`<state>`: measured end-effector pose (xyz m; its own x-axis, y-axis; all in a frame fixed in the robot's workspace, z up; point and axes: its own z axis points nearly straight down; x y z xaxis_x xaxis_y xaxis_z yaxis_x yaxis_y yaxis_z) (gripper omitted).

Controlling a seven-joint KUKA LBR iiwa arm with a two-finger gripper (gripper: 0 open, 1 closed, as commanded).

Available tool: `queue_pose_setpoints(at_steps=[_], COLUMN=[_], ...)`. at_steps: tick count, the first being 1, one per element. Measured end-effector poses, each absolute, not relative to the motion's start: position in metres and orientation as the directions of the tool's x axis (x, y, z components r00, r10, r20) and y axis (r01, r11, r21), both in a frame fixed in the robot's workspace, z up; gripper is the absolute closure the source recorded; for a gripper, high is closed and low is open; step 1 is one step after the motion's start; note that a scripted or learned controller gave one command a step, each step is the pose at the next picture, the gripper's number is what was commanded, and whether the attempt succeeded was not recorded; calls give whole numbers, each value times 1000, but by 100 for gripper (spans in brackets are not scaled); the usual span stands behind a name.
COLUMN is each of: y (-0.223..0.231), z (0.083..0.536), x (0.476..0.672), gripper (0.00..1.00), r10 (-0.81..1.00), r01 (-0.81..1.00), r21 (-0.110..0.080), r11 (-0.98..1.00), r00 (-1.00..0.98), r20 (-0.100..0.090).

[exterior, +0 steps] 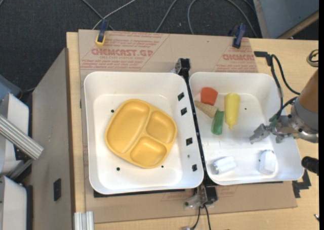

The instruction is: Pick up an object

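Observation:
The right bin (253, 80) holds a red block (209, 95), a tan wedge (205, 108), a green piece (218, 122) and a yellow bottle-like piece (232, 109) near its back. Two white objects lie by the front wall, one at the left (223, 164) and one at the right (267, 162). My gripper (267, 133) hangs low over the right side of this bin, above the right white object, with its grey fingers spread and nothing between them. The arm comes in from the right edge.
The left bin (96, 138) carries a yellow three-compartment tray (140, 133). A black divider with clips (188, 118) runs between the bins. Cables loop behind the bench, and blue clamps (102, 36) pin the cardboard base.

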<state>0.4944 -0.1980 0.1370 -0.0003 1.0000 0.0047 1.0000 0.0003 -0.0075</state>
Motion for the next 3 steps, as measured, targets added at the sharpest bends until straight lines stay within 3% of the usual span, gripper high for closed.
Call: queue_pose_setpoints(at_steps=[1, 2, 3], y=[-197, -197, -204], z=[83, 97, 142], x=[493, 495, 500], gripper=[0, 100, 100], r10=[1000, 1000, 1000], r01=[1000, 1000, 1000], r21=[-8, -1, 4], r11=[0, 0, 1], r00=[0, 0, -1], r20=[4, 3, -2])
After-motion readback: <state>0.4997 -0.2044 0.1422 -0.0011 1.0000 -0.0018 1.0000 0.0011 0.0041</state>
